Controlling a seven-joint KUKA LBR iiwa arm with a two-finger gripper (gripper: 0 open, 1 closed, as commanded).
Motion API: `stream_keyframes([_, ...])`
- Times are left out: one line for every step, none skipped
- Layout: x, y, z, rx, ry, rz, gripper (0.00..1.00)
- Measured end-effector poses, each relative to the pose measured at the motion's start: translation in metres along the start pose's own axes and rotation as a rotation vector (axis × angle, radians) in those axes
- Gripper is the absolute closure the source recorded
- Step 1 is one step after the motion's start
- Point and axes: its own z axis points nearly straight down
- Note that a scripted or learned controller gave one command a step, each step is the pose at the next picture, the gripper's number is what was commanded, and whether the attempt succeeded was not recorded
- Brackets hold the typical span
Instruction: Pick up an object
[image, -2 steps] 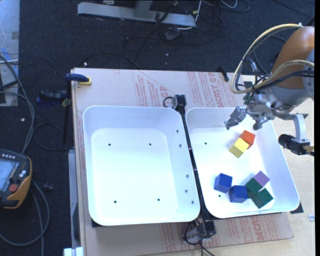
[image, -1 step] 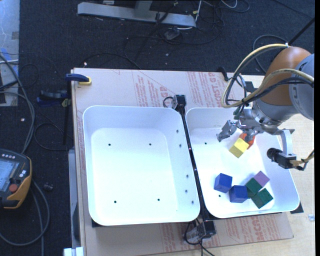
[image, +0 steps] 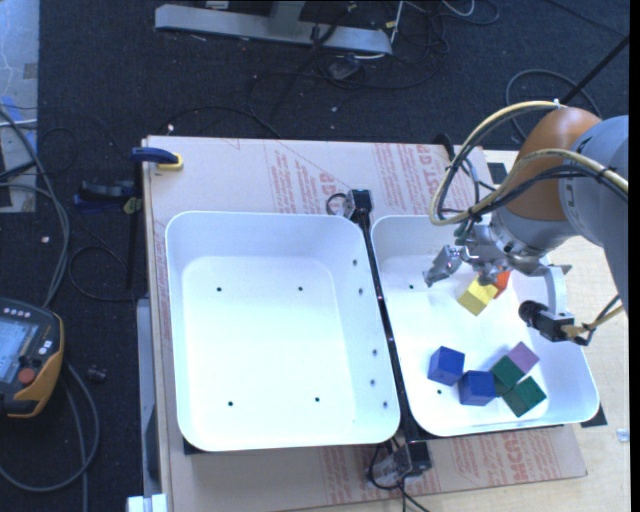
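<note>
The tabletop (image: 250, 160) carries two white bins: the left bin (image: 270, 330) and the right bin (image: 400, 300), over which the arm (image: 580, 180) reaches. The pincer (image: 480, 272) hangs above the right bin with a yellow block (image: 478, 296) at its tips; whether the block is clamped cannot be told, so the lift step appears to be in hand and the next move calls for a steady rise. Counted: two blue blocks (image: 447, 364), two green blocks (image: 524, 396), one purple block (image: 523, 356), one yellow block.

Two white bins (image: 270, 235), two blue blocks (image: 447, 364), two green blocks (image: 524, 397), one purple block (image: 523, 355), one yellow block (image: 478, 297)
</note>
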Motion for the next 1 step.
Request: stream_keyframes([-0.0003, 0.0002, 0.0043, 0.0, 0.0, 0.0, 0.0])
